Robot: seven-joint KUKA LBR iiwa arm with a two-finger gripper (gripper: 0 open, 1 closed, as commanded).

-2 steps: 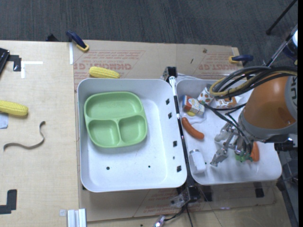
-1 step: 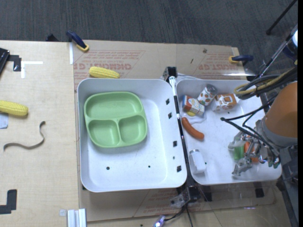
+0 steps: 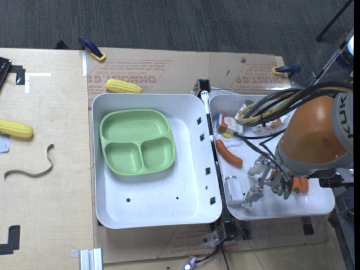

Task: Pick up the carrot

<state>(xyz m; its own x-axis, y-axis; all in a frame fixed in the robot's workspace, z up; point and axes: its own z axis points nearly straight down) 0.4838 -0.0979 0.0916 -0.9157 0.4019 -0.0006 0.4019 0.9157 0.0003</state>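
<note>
The carrot, short and orange with a green top, lies on the floor of the right bin near its front wall, partly tucked under the arm's wrist. My gripper hangs low over the same bin, to the left of the carrot and apart from it. Its two metal fingers stand spread, with only white bin floor between them, so the gripper is open. The orange wrist band and cables hide the rear right of the bin.
A red sausage and a white cup-like item lie left of the gripper, with a small packet behind. A green divided plate sits in the left bin. Corn cobs lie outside the bins.
</note>
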